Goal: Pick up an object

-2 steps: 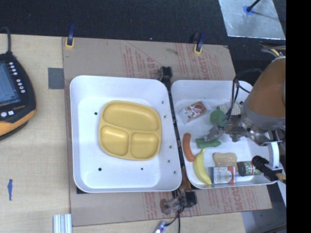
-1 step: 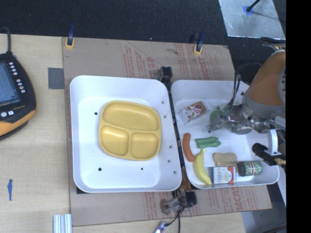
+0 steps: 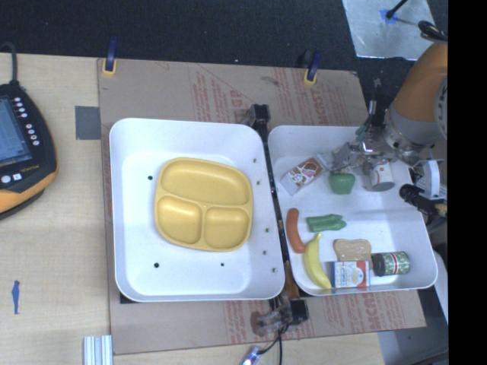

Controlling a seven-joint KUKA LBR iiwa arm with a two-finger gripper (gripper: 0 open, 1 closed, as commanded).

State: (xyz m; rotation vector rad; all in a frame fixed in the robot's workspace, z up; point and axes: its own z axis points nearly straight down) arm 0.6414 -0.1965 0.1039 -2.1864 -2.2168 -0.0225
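The gripper point(image 3: 364, 152) hangs low in the right bin point(image 3: 426, 238), just beside the green pepper point(image 3: 342, 182); I cannot tell how its fingers stand. To pick well, centre over the pepper, drop straight, and stay clear of the packet point(image 3: 302, 174) nearby

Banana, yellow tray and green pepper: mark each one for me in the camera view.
banana point(image 3: 315, 262), camera view, middle of its curved body, right bin.
yellow tray point(image 3: 204, 203), camera view, the ridge between its compartments, left bin.
green pepper point(image 3: 342, 182), camera view, centre of its body, right bin by the gripper.
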